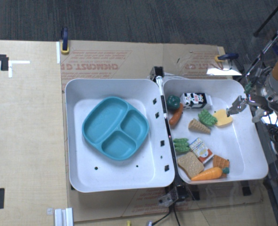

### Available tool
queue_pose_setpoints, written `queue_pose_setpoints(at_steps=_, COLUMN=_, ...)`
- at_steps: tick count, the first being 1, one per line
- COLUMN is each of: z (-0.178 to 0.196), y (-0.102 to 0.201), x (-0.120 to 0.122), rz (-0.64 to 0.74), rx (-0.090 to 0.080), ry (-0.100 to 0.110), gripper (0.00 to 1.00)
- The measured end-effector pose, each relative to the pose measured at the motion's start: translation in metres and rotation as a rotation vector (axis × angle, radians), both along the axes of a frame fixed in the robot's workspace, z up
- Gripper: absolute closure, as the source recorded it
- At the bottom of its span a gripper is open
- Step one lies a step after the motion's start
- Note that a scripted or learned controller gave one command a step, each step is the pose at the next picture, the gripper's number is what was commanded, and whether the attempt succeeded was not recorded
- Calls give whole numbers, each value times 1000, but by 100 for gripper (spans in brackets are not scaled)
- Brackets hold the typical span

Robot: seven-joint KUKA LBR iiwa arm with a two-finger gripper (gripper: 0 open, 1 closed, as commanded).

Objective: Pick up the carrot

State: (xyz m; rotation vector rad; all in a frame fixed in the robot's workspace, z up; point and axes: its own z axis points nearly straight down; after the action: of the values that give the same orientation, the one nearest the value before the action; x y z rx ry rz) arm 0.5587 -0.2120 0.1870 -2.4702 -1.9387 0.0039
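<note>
Carrot point(207, 174) near right bin's point(251, 147) front edge

Divided plate point(115, 127) in the left bin point(77, 140); carrot point(207, 174) at the right bin's point(249, 149) near edge.

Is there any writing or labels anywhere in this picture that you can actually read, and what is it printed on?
Red print on the brown cardboard sheet under the bins: upside down and mirrored, not safely readable.
Red print on the cardboard behind the right white bin: too blurred to read.
Black-and-white cow-patterned carton: no readable text.
Small orange-and-white juice carton: print too small to read.
</note>
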Motion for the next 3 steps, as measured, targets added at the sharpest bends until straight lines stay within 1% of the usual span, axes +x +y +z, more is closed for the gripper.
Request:
queue_pose_setpoints(at_steps=1, z=0, y=11, x=-55, rz=361, rx=1, ry=-2, gripper=0)
queue_pose_setpoints(at_steps=2, z=-31, y=54, x=-79, rz=801, rx=1, ry=-4, gripper=0)
queue_pose_setpoints(at_steps=3, z=-94, y=77, x=-79, rz=1164, rx=0, ry=-6, gripper=0)
